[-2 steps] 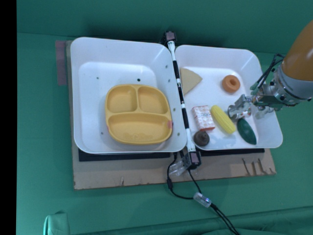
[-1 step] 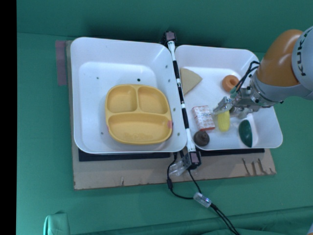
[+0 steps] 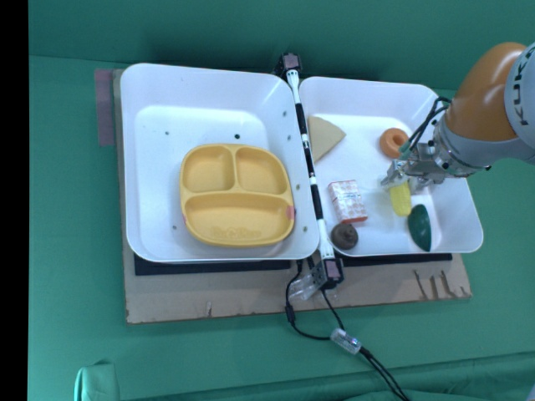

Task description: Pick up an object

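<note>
Your metal two-finger gripper (image 3: pixel 399 180) sits over the yellow corn-shaped toy (image 3: pixel 401 199), with the orange ring-shaped doughnut (image 3: pixel 393 143) at its twelve o'clock; its grip you cannot tell.

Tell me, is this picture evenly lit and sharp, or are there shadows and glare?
Camera view: soft, even light; the white bins look bright but not blown out, faint shadows lie under the yellow plate and along the bin walls; small toys such as the orange ring look slightly soft.
</note>
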`<state>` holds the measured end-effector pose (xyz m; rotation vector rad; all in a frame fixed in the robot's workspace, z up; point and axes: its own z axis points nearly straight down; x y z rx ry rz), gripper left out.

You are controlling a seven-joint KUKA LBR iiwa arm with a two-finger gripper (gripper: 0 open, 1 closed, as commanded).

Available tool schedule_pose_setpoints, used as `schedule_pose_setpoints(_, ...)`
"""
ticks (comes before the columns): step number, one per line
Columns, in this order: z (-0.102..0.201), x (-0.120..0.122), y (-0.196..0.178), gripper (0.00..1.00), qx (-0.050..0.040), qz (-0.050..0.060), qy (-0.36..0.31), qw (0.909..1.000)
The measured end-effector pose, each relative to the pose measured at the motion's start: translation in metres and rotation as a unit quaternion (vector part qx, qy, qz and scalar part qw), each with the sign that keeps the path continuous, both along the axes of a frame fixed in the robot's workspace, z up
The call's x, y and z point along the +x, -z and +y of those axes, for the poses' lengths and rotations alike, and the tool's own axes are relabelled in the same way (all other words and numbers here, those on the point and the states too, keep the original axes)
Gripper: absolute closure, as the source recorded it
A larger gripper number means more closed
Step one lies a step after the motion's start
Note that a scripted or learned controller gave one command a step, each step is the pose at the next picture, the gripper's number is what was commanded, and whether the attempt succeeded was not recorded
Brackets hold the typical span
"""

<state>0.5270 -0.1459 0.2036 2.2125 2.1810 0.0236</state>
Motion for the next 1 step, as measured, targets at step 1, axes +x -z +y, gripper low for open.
schedule_pose_setpoints(1,0.0527,-0.0510,-0.0780,1.00,0.0055,0.013,-0.004,0.9999)
